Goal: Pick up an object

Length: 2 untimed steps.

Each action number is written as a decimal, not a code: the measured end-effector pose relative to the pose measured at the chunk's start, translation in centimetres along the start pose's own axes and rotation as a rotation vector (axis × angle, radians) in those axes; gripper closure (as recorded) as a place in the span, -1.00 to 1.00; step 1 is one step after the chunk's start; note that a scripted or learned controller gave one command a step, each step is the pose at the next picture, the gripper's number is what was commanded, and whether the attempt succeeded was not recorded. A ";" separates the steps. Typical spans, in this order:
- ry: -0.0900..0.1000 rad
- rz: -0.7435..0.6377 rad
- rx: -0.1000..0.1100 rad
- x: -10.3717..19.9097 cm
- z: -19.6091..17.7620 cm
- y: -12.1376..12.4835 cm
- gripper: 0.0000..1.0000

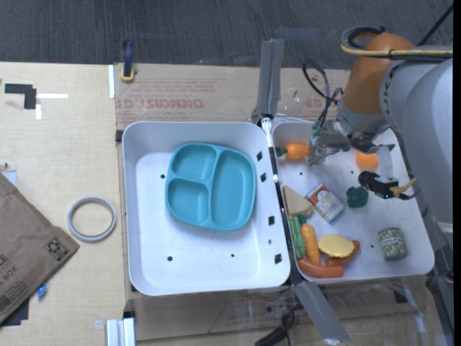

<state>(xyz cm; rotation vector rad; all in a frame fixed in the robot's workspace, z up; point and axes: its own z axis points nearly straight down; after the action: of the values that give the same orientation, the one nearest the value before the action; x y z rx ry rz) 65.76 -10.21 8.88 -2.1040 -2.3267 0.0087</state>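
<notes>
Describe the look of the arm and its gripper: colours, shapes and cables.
The arm is thick and rounded, pale grey, with an orange band above the wrist. Black cables loop around the wrist, and a yellowish cable arcs over the orange part. The gripper is small, of dark grey metal.
</notes>
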 end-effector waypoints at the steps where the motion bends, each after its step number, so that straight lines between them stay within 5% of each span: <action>1: -0.002 -0.109 -0.004 0.7 -0.1 0.2 1.00; 2: -0.002 -0.201 -0.004 0.3 -0.1 0.1 1.00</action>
<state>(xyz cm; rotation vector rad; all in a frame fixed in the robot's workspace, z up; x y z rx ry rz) 65.87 -9.88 8.95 -1.8619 -2.5286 0.0056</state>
